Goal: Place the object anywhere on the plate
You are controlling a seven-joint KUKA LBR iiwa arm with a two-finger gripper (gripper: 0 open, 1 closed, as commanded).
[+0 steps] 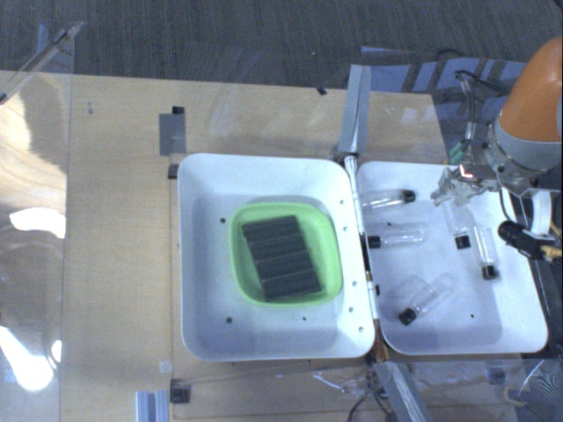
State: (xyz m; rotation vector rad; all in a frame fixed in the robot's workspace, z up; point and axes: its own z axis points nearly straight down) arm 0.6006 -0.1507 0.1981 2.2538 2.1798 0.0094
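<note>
Here, dark ridged block (281, 258) on green plate (327, 236) — long axis slightly tilted from vertical, end effector (459, 181) grip state unclear.

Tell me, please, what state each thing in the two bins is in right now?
Green plate: flat in the left bin, carrying a dark ridged block.
Clear vials: with black caps, lying on their sides, scattered in the right bin.
Gripper: over the right bin's far edge, above the vials.
</note>
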